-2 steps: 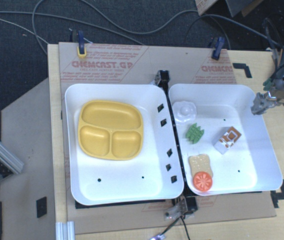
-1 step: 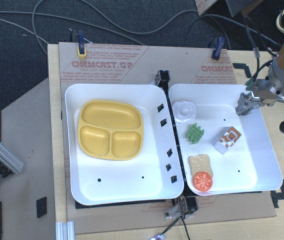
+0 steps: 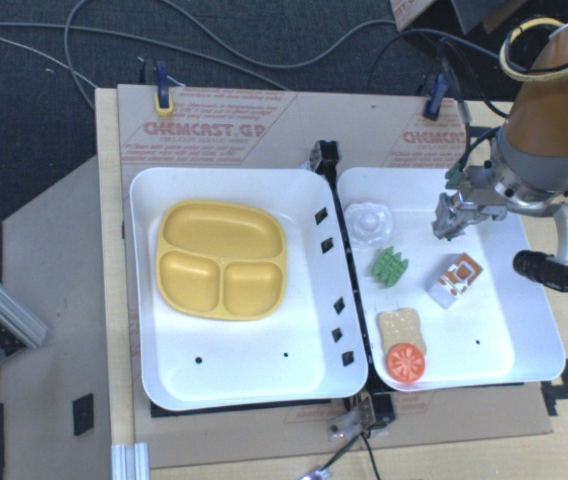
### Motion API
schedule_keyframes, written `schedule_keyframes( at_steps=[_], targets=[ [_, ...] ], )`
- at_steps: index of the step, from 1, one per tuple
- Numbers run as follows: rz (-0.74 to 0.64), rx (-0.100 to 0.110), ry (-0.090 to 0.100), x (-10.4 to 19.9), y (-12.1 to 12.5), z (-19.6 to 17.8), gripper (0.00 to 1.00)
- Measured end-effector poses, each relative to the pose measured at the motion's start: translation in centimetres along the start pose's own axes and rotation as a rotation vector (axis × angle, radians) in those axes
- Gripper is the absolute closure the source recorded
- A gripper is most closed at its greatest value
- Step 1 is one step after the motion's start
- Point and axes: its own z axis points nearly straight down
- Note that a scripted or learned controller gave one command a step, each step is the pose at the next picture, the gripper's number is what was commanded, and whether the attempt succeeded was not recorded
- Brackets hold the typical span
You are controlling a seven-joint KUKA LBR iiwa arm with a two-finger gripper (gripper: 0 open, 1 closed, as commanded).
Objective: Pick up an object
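Bins sit side by side on the counter [image 3: 214, 128], which is covered with printed cardboard. The left bin [image 3: 164, 368] holds a yellow divided plate [image 3: 222, 258] with three compartments, lying flat toward its upper left. The right bin [image 3: 524, 338] holds several small things: a clear plastic cup or lid [image 3: 368, 222] near its upper left, a green spiky toy [image 3: 390, 266] just below that, a small white and orange box [image 3: 456, 279] near the middle, and a beige toast-shaped piece [image 3: 400, 325] with a red tomato slice [image 3: 405, 364] touching its lower end, close to the front rim. The gripper [image 3: 450, 218] hangs over the upper middle of the right bin, above and apart from the box. Whether its fingers are open or closed cannot be told; nothing shows between them.
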Motion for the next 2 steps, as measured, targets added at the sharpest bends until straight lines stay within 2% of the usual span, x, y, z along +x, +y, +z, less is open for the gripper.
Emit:
schedule_keyframes(
  at_steps=[1, 2],
  targets=[
    [-0.002, 0.0, 0.001, 6.2, -0.8, 0.2, 1.0],
    [-0.001, -0.005, 0.0, 11.8, -0.1, -0.7, 1.0]
  ],
)
